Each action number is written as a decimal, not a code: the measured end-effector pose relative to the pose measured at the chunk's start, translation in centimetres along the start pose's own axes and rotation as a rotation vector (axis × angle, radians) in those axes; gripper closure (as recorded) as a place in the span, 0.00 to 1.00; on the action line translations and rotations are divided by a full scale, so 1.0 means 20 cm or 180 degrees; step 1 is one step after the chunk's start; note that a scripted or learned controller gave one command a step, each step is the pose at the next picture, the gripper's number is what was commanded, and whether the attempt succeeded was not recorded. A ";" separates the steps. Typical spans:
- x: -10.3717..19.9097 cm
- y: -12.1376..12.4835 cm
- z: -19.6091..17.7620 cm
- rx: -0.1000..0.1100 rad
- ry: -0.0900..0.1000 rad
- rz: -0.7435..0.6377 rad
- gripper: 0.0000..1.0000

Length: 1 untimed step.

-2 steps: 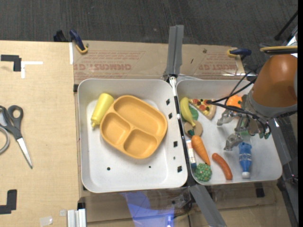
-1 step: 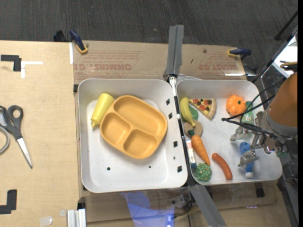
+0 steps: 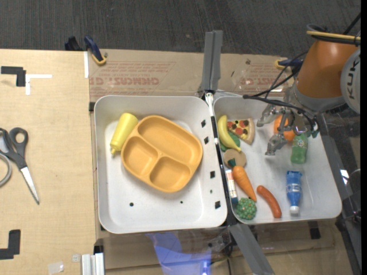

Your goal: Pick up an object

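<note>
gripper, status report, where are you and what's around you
Gripper low in right bin, over an orange toy; hold unconfirmed. Green bottle right beside it. Blue bottle, carrot, banana lie apart.

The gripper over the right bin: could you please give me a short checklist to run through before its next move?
1. Gripper is above the right bin, near its back wall: ok.
2. A target lies under the gripper: ok; an orange object and a green bottle sit right there.
3. Something is held between the fingers: cannot tell; the orange object overlaps them in this view.
4. Finger opening: cannot tell.
5. Neighbours are clear of the descent: not ok; the green bottle touches or nearly touches the gripper.
6. Other objects lie apart: ok; the blue bottle, carrot and pizza slice are away from it.
</note>
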State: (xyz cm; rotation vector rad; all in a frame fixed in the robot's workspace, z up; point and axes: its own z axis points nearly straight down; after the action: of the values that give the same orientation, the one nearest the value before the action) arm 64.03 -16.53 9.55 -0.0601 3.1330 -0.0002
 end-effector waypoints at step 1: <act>0.52 -0.17 0.01 0.0000 0.0016 -0.0118 0.00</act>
State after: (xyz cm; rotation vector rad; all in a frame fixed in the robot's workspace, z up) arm 53.87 -20.30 9.23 -0.1184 3.1363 -0.0004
